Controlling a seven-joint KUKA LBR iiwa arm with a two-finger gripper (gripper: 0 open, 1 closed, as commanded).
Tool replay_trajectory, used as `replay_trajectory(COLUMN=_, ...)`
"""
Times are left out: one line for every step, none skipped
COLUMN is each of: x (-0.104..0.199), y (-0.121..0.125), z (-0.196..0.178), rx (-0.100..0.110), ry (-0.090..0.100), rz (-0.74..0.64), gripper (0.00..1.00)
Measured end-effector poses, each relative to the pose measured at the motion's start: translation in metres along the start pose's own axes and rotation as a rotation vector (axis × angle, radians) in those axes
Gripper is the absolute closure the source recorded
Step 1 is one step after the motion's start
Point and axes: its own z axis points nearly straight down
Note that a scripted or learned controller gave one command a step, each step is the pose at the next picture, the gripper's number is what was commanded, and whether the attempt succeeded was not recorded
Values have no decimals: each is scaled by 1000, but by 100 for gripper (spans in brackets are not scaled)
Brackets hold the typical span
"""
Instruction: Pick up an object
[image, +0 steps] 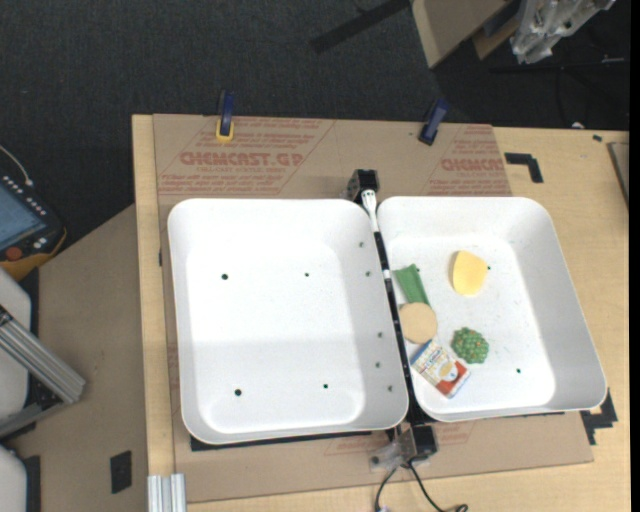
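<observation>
Yellow disc (469, 273) in right bin (545, 240) — sits apart, easiest pick; descend straight over centre. Pincer (540, 30) top right — opening impossible to tell.

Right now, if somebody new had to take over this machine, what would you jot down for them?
Gripper: up at the top right, away from both bins; holding nothing I can see.
Right bin: yellow piece, green block, tan disc, green bushy piece, small red-and-white packet, the last four close together near the divider.
Done: nothing picked up yet.
Left: pick any one; the yellow piece sits most apart, probably the easiest.
</observation>
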Motion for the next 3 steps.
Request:
replay_trajectory(x=27, y=0, z=-9, rx=-6, ry=-2, rz=3, gripper=100)
replay_trajectory(x=54, y=0, z=-9, rx=-5, ry=-1, rz=3, gripper=100)
replay_trajectory(x=97, y=1, z=-8, rx=-5, ry=0, rz=1, gripper=100)
